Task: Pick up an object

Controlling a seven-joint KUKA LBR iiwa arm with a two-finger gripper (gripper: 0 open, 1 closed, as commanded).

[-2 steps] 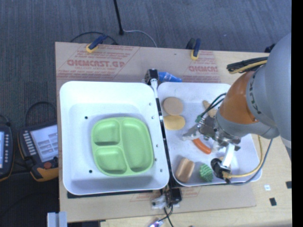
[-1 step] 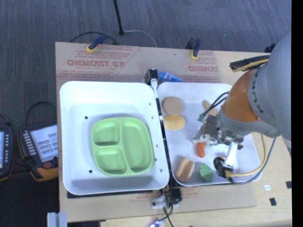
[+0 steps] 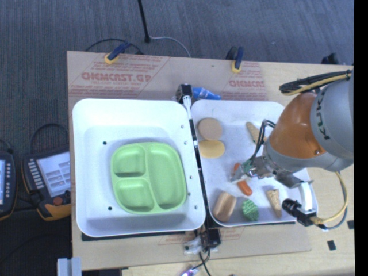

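Observation:
The right bin point(image 3: 230, 111) holds several small food toys. A tan disc point(image 3: 210, 129) and a yellow disc point(image 3: 211, 149) lie at its left. A pale wedge point(image 3: 253, 132) lies near the back. A brown bread roll point(image 3: 224, 206), a green ridged piece point(image 3: 249, 210) and a tan cone point(image 3: 275, 201) lie along the front. My gripper point(image 3: 248, 169) hangs low over the bin's middle, just above a red-orange piece point(image 3: 246, 187) and beside a small orange sliver point(image 3: 236, 169). The wrist hides its tips.
The left bin point(image 3: 92, 131) holds a green divided plate point(image 3: 148, 176). The arm's orange and grey body point(image 3: 305, 134) covers the right bin's right side. A blue object point(image 3: 204, 93) and clamps point(image 3: 236, 60) sit at the back of the bench.

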